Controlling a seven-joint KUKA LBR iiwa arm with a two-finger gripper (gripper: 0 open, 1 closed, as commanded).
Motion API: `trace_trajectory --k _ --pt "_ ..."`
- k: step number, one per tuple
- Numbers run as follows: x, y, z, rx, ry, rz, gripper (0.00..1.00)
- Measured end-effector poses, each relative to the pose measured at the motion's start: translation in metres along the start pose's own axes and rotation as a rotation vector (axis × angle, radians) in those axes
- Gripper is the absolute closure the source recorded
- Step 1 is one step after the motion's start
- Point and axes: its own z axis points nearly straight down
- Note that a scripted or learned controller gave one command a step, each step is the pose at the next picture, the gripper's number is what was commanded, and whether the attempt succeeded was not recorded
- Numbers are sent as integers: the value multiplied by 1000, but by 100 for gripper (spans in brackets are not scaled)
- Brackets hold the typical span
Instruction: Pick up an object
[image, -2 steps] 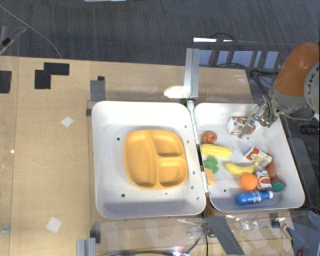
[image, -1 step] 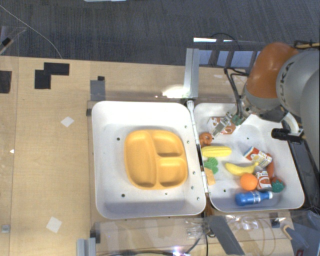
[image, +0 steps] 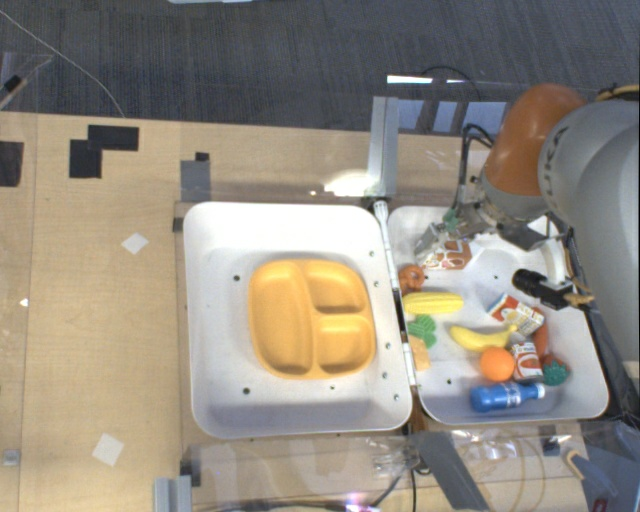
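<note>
Two white bins sit side by side; our arm (image: 560, 150) reaches over the right bin (image: 590, 400). The left bin (image: 215, 300) carries a yellow divided tray (image: 310, 315). Our gripper (image: 447, 235) hangs above a small red-and-white packet (image: 452, 258), near the corn (image: 432, 303), banana (image: 480, 337) and blue bottle (image: 507, 397).

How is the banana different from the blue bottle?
The banana is yellow and curved; the blue bottle is blue and straight, with a paler cap end. The banana lies nearer the middle of the right bin, while the bottle lies along that bin's near edge. An orange ball sits between them. Both lie flat on their sides in the same bin.
</note>
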Motion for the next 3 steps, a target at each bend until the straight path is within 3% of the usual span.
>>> trace_trajectory --k 1,2,3 --pt "8 -48 -3 -5 -4 181 0" --pt "-24 3 23 49 11 447 0" --pt "-25 7 8 39 7 437 100"
